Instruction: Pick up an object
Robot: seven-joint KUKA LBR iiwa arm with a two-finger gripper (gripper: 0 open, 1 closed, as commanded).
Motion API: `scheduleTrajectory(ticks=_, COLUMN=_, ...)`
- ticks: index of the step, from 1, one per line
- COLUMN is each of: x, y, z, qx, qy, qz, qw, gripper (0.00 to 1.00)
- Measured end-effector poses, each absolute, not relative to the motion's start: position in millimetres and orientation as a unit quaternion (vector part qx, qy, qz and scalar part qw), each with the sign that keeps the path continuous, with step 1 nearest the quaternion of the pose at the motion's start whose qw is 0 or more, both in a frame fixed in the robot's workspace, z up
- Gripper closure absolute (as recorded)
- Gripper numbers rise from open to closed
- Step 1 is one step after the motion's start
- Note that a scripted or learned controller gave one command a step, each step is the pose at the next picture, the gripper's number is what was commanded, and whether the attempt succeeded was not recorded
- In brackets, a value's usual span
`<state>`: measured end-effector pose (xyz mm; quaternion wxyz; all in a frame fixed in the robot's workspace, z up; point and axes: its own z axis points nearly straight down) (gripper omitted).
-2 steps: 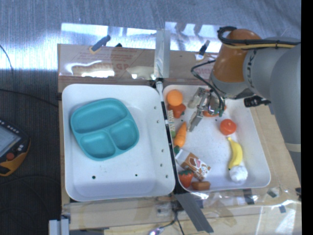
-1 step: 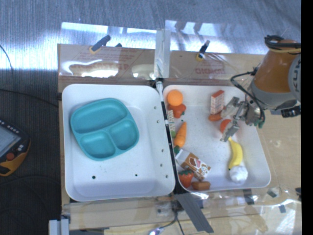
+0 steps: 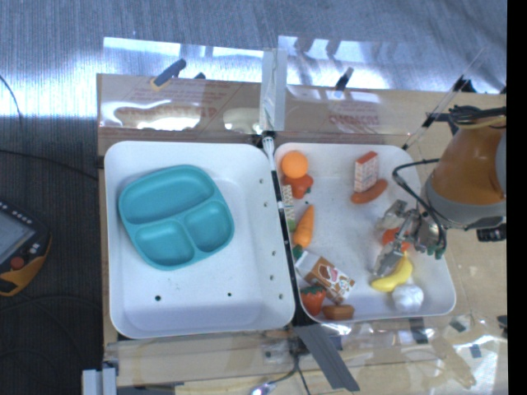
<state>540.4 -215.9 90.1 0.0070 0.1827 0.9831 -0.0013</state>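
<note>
tool [image 3: 394, 253] low in right bin [image 3: 346, 151] | yellow banana [image 3: 392, 276] just below, touching | grip state: cannot tell

The counter [image 3: 473, 311] carries 2 white bins side by side. The left bin [image 3: 247, 303] holds a teal divided plate [image 3: 174, 215] with 3 compartments. The right bin [image 3: 333, 159] holds an orange ball [image 3: 294, 164], a toy carrot [image 3: 304, 225], a small carton [image 3: 366, 170] just above a toy sausage [image 3: 369, 192], a brown snack packet [image 3: 329, 277], a yellow banana [image 3: 394, 275] and a white lump [image 3: 407, 296]. The gripper [image 3: 395, 245] hangs low over the banana, at the end of the grey arm with its orange band [image 3: 469, 171].
</note>
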Motion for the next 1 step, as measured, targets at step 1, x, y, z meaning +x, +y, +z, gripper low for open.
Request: scheduleTrajectory(ticks=1, x=542.8, y=-216.0, z=99.8, qx=0.182, qy=0.983, qz=-0.0030, qw=0.008, gripper=1.00)
